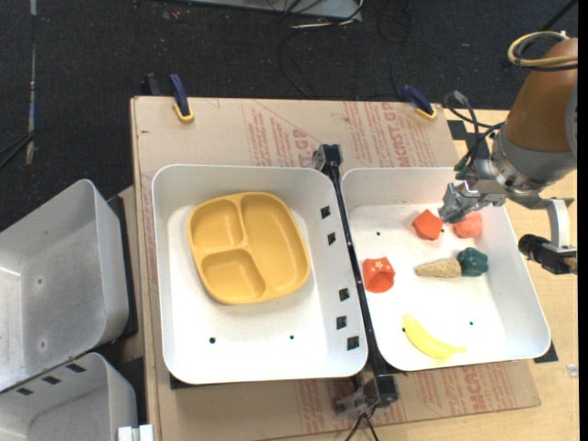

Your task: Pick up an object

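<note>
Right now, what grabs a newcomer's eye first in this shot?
The yellow divided plate, alone in the left bin, stands out most. Next, the arm's gripper at the back of the right bin, low between two orange-red pieces. In front of those lie a red block, an ice-cream cone toy and a yellow banana.

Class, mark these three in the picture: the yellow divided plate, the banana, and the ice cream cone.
yellow divided plate (204,230), camera view, left rim.
banana (430,340), camera view, middle of the fruit.
ice cream cone (439,268), camera view, on the tan cone.
</note>
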You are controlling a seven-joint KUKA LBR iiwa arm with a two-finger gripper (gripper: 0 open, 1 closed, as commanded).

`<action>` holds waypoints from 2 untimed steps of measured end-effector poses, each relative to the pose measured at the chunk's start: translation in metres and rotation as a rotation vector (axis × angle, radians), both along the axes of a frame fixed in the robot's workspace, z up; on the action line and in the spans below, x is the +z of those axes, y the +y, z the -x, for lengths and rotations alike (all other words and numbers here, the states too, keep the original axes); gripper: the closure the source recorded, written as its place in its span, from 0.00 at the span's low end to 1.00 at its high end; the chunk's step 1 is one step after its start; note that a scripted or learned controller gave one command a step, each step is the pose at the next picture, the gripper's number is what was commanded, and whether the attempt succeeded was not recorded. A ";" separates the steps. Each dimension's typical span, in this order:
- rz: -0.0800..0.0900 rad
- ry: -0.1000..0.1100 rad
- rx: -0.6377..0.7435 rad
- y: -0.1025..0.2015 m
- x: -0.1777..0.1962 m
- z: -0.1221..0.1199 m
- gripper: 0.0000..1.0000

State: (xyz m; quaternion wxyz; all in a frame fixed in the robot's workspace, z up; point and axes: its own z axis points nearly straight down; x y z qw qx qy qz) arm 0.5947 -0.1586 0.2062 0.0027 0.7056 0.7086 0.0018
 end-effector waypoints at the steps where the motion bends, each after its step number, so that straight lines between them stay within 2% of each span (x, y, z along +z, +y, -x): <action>1: 0.000 0.000 0.000 0.005 0.045 0.002 1.00; 2: -0.002 0.005 0.003 0.054 0.050 0.001 1.00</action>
